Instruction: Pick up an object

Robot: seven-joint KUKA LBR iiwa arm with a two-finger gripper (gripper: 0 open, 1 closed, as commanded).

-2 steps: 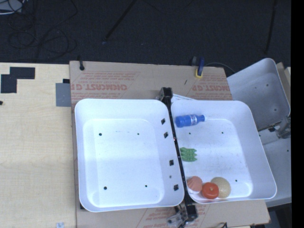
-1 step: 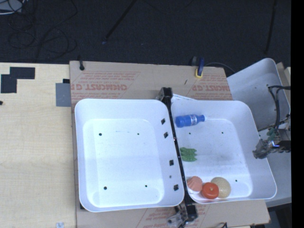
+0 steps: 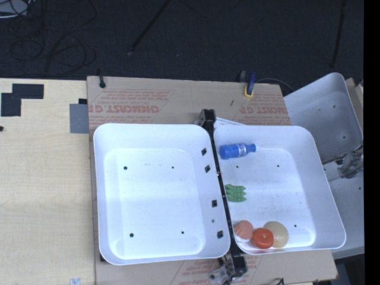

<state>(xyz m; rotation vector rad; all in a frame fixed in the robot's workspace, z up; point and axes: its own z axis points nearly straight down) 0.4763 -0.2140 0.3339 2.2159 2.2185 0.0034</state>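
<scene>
We pick the blue bottle [image 3: 237, 151], lying on its side at the right bin's [image 3: 309, 177] far-left corner: light, rigid, slick, apt to roll. Best grasped across the body. Tool state: we cannot tell.

You have five small things in the right bin [image 3: 309, 159]. A blue bottle [image 3: 237, 151] lies on its side near the far left corner, cap pointing right. A green ridged piece [image 3: 236, 193] rests against the left wall, midway. At the near left corner, a pink piece [image 3: 243, 229], a red round one [image 3: 263, 238] and a pale yellow one [image 3: 277, 233] cluster, touching.
</scene>
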